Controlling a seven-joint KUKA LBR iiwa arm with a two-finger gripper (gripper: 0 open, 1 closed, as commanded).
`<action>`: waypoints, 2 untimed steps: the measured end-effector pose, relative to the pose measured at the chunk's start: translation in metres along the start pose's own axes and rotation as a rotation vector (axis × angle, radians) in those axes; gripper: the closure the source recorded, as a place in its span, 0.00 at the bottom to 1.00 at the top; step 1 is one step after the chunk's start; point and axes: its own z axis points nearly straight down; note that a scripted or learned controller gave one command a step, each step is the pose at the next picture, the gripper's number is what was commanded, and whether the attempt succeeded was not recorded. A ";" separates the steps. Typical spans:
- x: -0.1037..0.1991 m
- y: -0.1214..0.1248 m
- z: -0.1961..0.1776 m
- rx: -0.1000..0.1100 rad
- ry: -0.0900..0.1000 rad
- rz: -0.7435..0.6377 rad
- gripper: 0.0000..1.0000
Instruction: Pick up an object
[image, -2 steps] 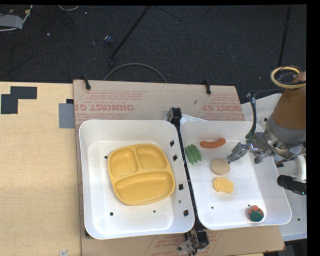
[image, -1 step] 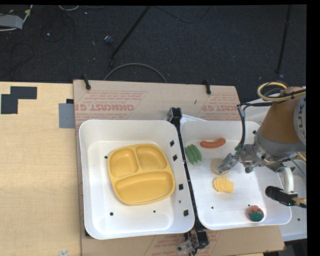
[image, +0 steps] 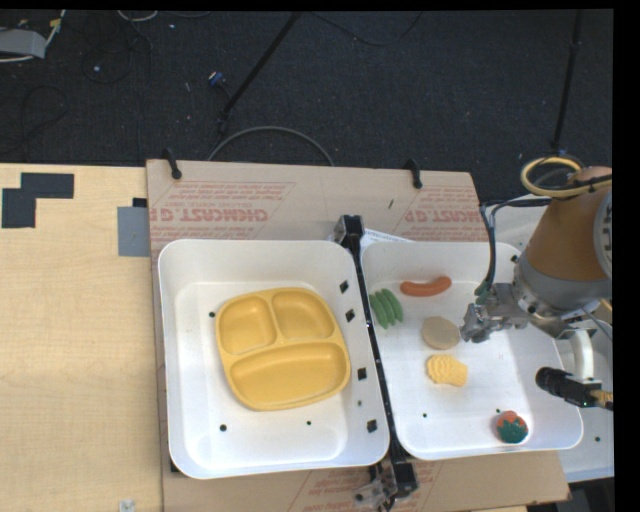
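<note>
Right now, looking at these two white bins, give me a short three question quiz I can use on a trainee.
1. True or false: the yellow plastic divided plate lies in the left white bin.
2. Multiple choice: which item lies nearest the gripper? A) the beige round flat piece B) the small red and green toy C) the green ridged toy vegetable
3. Fill in: the orange-red toy sausage lies toward the ____ wall of the right white bin.

Key: 1 true; 2 A; 3 far
</note>
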 end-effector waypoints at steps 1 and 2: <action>-0.008 -0.006 -0.048 -0.007 -0.002 0.001 1.00; -0.008 -0.005 -0.076 -0.006 -0.002 -0.004 1.00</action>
